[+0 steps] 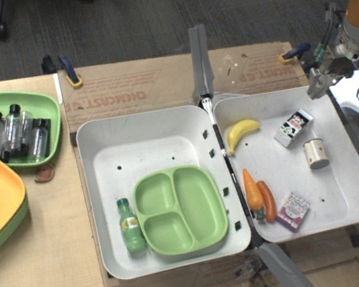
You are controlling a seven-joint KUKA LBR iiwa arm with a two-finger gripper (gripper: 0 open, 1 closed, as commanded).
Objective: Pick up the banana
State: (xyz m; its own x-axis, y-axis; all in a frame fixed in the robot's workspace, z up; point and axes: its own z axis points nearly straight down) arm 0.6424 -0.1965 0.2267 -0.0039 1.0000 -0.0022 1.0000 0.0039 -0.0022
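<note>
The yellow banana lies curved in the right bin, close to its left wall at the back. The gripper hangs over the back right corner of that bin, well to the right of the banana and apart from it. The grey arm with its orange band enters from the upper right. Nothing shows in the gripper.
The right bin also holds a small milk carton, a can, a carrot, a red pepper and a purple packet. In the left bin sit a green divided plate and a green bottle.
</note>
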